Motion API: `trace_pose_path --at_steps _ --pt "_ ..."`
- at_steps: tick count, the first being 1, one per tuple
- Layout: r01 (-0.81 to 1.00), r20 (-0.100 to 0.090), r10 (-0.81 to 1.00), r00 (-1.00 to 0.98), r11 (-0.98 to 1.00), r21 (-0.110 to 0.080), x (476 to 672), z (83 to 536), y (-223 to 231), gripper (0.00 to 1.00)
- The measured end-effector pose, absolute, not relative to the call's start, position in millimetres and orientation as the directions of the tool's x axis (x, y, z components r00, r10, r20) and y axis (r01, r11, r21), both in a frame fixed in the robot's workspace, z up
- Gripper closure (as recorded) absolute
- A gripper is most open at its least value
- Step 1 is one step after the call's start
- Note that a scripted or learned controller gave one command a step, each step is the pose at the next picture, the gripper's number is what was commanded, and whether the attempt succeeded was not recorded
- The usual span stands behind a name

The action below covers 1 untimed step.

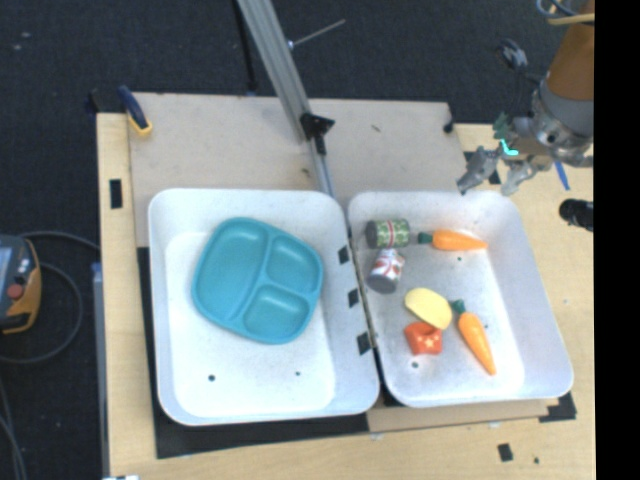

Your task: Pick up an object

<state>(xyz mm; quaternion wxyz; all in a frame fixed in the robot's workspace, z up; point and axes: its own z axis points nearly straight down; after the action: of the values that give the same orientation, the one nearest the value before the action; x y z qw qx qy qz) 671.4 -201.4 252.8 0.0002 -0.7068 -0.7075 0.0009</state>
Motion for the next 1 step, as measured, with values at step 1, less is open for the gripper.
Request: trace_pose_path --at_steps 1 --pt "1.000 -0.002 1.000 -0.002 0.002 0.002 672.2 254.7 -201.4 0.00"
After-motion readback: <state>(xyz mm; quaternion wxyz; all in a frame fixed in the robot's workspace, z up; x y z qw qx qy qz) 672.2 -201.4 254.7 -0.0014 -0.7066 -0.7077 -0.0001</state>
